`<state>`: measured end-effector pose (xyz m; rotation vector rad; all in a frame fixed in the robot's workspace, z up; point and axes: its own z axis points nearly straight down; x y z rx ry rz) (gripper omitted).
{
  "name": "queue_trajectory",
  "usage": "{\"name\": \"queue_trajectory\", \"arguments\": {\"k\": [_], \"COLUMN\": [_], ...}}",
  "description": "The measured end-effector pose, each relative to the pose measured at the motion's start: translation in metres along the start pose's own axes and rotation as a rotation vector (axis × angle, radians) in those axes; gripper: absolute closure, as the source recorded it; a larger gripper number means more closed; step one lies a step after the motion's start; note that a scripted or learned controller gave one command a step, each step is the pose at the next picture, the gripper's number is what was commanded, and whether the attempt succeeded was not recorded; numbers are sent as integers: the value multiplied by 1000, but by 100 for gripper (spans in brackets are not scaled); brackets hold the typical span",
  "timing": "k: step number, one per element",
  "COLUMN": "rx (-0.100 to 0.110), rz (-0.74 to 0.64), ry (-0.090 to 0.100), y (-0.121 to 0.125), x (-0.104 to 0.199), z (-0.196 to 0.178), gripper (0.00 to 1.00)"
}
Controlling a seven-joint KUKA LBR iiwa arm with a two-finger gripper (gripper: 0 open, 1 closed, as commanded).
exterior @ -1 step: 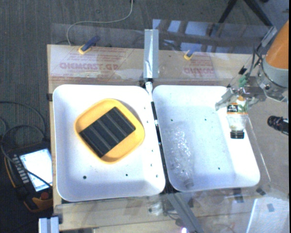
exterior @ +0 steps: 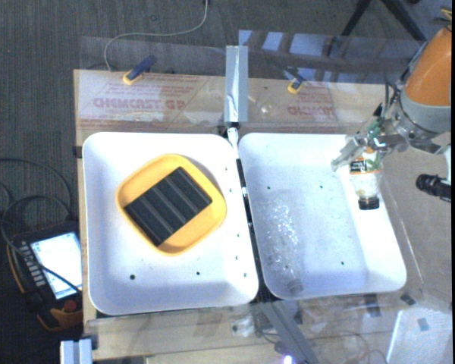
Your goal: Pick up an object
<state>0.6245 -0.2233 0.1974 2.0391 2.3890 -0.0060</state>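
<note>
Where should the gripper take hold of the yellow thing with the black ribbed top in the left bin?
The yellow thing lies flat in the left bin, low and wide, likely too broad to span whole. So come from straight above and close across its rim, with the wrist turned to match its diagonal lie.

The arm (exterior: 423, 120) reaches in from the right. Its orange band (exterior: 434, 67) sits above and to the right of the pincer (exterior: 350, 156), which points leftward and slightly down from the grey wrist.
</note>
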Motion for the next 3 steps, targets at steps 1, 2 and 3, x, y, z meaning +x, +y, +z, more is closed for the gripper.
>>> {"name": "queue_trajectory", "arguments": {"k": [1,2,3], "rx": [-9,-8,-4], "rz": [-58,-60,-127], "ry": [6,4,3], "y": [27,27,54], "x": [3,4,57], "z": [100,92,13], "gripper": [0,100,100]}}
